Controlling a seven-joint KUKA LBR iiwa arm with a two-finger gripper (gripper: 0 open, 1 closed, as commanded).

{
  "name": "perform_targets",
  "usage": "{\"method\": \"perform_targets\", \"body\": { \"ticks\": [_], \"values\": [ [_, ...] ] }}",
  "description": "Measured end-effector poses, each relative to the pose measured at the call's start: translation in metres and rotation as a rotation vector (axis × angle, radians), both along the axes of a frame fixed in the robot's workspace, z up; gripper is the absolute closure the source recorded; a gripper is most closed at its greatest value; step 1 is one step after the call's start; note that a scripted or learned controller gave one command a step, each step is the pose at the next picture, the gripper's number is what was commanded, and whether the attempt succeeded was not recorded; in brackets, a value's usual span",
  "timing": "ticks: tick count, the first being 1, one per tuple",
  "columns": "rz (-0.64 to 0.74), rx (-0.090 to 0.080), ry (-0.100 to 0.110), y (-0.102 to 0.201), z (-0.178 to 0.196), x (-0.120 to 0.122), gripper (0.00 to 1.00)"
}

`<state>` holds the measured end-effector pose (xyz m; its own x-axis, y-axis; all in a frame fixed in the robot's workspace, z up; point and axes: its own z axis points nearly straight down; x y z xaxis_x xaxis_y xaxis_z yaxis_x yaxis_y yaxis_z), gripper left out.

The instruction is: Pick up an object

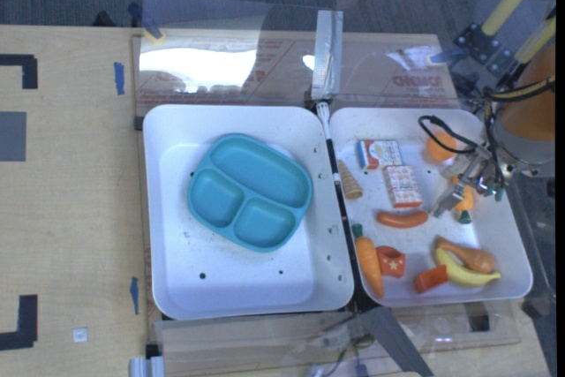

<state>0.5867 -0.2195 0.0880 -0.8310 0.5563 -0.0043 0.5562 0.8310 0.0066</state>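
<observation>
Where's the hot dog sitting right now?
The hot dog lies near the middle of the right bin, just below the small patterned box and left of the gripper.

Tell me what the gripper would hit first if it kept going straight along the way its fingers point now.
The gripper points down and toward the view's left. Most likely it would first meet the hot dog sausage or the bare floor of the right bin just before it; depth is unclear from this single slanted view.

arm [530, 115] cut off at right edge
</observation>
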Motion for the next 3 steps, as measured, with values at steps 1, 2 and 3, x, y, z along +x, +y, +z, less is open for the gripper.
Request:
{"method": "perform_targets", "body": {
  "ticks": [1,2,3],
  "values": [
    [-0.117,-0.001,-0.001,0.006,0.0,-0.016,0.0],
    [-0.116,-0.007,-0.014,0.005,0.014,-0.012,1.0],
    [-0.249,-0.001,0.001,0.067,0.073,-0.043,1.0]
  ]
}}
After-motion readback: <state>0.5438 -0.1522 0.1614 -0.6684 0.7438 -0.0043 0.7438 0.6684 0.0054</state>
